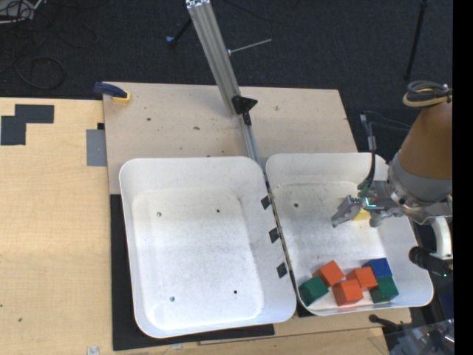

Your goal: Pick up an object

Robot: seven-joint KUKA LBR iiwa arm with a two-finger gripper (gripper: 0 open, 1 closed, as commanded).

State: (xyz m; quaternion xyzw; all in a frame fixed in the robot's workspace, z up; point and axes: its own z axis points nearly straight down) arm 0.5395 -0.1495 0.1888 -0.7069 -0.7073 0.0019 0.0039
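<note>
slanted aluminium rail [219, 58] over the wooden bench [295, 120], blue-handled clamp [111, 91] at its far-left corner

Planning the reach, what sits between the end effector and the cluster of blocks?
Nothing: camera view shows bare floor of the right bin between end effector and block cluster.

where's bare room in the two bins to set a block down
The left bin has open white floor from rim to rim. In the right bin, the far half is open, between the divider clips and the gripper. The near right corner is crowded: orange blocks, green blocks and a blue block cluster there.
</note>
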